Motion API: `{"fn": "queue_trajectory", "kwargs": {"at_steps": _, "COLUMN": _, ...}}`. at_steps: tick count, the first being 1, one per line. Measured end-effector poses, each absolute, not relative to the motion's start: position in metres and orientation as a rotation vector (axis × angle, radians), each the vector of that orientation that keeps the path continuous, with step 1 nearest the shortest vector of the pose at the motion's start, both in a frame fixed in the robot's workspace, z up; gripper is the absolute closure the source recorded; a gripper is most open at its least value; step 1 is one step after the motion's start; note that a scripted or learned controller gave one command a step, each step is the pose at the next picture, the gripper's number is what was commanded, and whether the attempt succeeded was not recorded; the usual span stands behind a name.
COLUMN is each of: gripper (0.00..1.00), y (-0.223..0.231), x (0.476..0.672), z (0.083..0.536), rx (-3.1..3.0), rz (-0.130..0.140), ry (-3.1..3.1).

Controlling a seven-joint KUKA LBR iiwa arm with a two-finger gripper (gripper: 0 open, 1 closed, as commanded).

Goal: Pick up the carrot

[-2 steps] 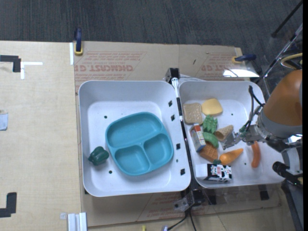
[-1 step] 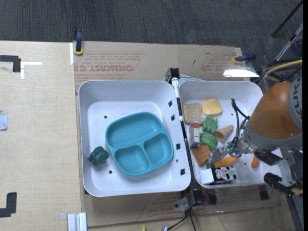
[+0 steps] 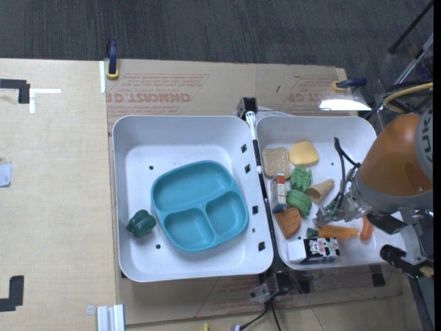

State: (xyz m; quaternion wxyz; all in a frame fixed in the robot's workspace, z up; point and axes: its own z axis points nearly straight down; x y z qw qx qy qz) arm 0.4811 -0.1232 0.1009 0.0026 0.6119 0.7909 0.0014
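Camera view looks down at a slant on a pale wooden bench with a sheet of brown cardboard under two shallow white bins; beyond the bench's far edge lies dark grey carpet. The left bin holds a blue divided plate near its middle and a dark green pepper-like toy by its left wall, the two just apart. The right bin is crowded: a tan bread slice and a yellow wedge toward the far side, green leafy pieces below them, a small white and red stick beside the dividing wall, an orange-brown piece, a beige cone, and a black and white box at the near wall. The carrot lies flat toward the near right part of this bin, just above the box, with a second small orange piece to its right. The grey and orange arm covers the bin's right side. The gripper sits directly over the carrot, close to it or touching; its fingers are too small and cluttered to judge, so whether it is spread or closed, or has anything, cannot be told. The bin's right wall is hidden by the arm.
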Motion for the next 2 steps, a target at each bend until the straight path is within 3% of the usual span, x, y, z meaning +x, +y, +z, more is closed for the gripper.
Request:
{"fn": "queue_trajectory", "kwargs": {"at_steps": 1, "gripper": 1.0, "y": -0.1064, "x": 0.4969, "z": 0.0905, "rx": 2.239, "rz": -0.004, "ry": 2.206}}
{"fn": "queue_trajectory", "kwargs": {"at_steps": 2, "gripper": 0.0, "y": -0.1068, "x": 0.4969, "z": 0.0906, "rx": 2.239, "rz": -0.004, "ry": 2.205}}
